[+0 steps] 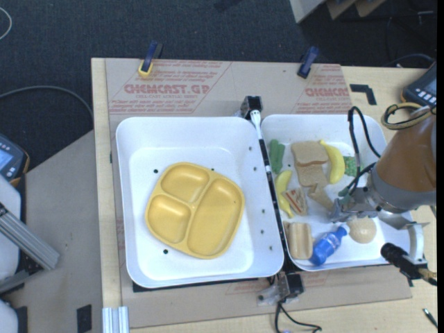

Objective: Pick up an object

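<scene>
The right bin (316, 122) holds several toy foods: a brown bread slice (309, 155), a yellow banana (335, 160), a second banana (283, 189), a green piece (277, 155), a sandwich wedge (297, 201), a tan bread loaf (300, 239), a blue bottle (326, 246) and a round beige ball (362, 230). My gripper (343, 210) is low in this bin, between the tan piece (320, 197) to its left and the beige ball below right. The arm's grey body and orange band (409, 165) cover the bin's right side.
The left bin (132, 186) holds a yellow divided plate (195, 209). A black divider strip (265, 168) runs between the bins. Clamps (147, 60) sit at the board's far edge. A black cable (357, 134) loops over the right bin.
</scene>
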Motion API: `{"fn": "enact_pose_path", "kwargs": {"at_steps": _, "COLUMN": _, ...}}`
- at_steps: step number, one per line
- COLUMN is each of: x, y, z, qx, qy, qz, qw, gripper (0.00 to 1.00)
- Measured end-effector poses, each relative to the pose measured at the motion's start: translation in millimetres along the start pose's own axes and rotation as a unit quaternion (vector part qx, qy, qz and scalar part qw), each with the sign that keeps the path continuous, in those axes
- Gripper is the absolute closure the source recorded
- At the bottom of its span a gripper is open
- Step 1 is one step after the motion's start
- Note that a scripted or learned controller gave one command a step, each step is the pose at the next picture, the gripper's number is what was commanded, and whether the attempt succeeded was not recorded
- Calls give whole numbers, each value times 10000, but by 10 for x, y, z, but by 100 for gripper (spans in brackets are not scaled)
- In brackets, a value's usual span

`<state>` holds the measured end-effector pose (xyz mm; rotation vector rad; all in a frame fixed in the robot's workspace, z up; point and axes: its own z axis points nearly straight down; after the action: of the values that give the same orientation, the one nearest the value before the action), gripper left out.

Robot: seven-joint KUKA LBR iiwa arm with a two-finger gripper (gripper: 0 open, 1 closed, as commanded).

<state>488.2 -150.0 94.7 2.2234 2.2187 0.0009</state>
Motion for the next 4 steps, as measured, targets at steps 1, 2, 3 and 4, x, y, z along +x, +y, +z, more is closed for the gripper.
{"fn": "enact_pose_path", "kwargs": {"at_steps": 1, "x": 65, "y": 83, "z": -559, "qx": -22, "qy": -11, "qz": -17, "qw": 10000, "gripper": 100}}
{"fn": "enact_pose_path", "kwargs": {"at_steps": 2, "x": 66, "y": 99, "z": -1201, "qx": -35, "qy": -13, "qz": -18, "qw": 10000, "gripper": 100}}
{"fn": "enact_pose_path", "kwargs": {"at_steps": 3, "x": 66, "y": 107, "z": -1307, "qx": -13, "qy": -8, "qz": -15, "qw": 10000, "gripper": 100}}
{"fn": "enact_pose_path", "kwargs": {"at_steps": 4, "x": 472, "y": 259, "z": -1324, "qx": -10, "qy": -3, "qz": -31, "qw": 10000, "gripper": 100}}
